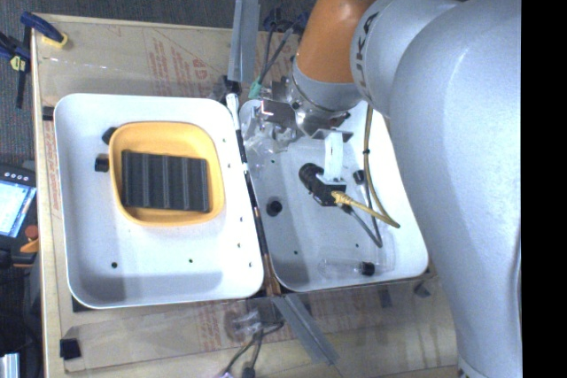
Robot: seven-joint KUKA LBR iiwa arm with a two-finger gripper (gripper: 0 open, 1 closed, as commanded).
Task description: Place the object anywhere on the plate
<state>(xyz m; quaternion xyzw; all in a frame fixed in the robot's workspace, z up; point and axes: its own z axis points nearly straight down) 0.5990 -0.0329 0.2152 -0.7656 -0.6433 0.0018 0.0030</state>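
The gripper [270,130] hangs low over the far left corner of the right bin [403,257] — apparently reaching for a clear, hard-to-see object [259,142] there — while the yellow plate [168,137] waits in the left bin [142,279].

The left bin [89,270] has open white floor along its lower edge and down its left side, where a gripper could come down freely. Its middle and upper part is taken by the yellow plate [166,140] with a dark ridged insert [166,180]. The right bin [301,266] is crowded: the grey arm [443,119] hangs over its upper right, with cables [368,212] trailing across the centre. Only its lower left floor lies open.
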